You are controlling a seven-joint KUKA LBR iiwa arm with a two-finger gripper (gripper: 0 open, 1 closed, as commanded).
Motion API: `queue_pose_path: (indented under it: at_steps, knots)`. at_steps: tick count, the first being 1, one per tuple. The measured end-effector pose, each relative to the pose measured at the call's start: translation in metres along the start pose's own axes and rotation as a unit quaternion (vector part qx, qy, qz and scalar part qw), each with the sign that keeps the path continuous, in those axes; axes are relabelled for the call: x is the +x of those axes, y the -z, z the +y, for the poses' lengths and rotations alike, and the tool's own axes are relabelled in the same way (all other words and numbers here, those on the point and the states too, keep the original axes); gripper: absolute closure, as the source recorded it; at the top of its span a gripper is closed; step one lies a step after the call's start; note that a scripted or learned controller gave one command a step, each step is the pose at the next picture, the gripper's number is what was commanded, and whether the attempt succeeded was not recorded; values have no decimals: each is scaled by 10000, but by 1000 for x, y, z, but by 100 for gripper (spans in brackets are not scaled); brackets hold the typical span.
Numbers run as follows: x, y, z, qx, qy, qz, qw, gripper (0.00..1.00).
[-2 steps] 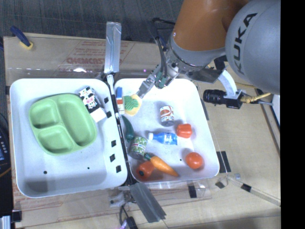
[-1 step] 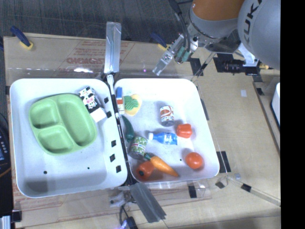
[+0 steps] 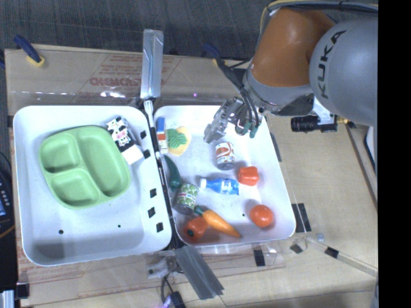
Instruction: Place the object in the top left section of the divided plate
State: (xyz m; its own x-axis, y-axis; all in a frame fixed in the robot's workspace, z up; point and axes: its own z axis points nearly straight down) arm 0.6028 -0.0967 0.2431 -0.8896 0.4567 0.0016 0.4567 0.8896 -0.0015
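The gripper (image 3: 221,128) hangs over the upper part of the right bin (image 3: 277,172), at about 1 o'clock from the bench's middle. Whether it is spread or closed cannot be told from this angle; nothing shows between its tips. Just below it, at 6 o'clock, a small can (image 3: 224,154) with a red label stands apart from the tips.

The green divided plate (image 3: 83,165) lies in the left bin (image 3: 38,236), tilted, with 3 sections. At its 1 o'clock edge rests a small black-and-white carton (image 3: 122,138), touching the plate's rim and close to the bin wall.

In the right bin, a yellow corn-like toy (image 3: 178,140) lies at 9 o'clock from the can, beside a small bottle (image 3: 161,137) against the divider. A blue and white bottle (image 3: 220,186) lies on its side near the centre, with a red-orange block (image 3: 248,176) at its 2 o'clock. A green-labelled tin (image 3: 186,197) sits at its 8 o'clock. A carrot (image 3: 217,221) lies along the lower edge, next to a red pepper-like piece (image 3: 196,228), and a tomato (image 3: 261,216) sits at 4 o'clock.
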Motion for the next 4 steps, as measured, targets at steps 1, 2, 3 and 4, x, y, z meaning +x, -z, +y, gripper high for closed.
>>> queue_pose_path:
  at_steps: [1, 2, 3, 4]
  knots:
    - [40, -37, -68, -2, 1017, -3, 9948, 100]
    - [8, -6, -2, -8, -169, -24, 9999, 100]
    - [21, 7, -71, -3, -82, -13, 10000, 100]
    - [79, -65, -107, -2, 1231, 1, 9924, 100]
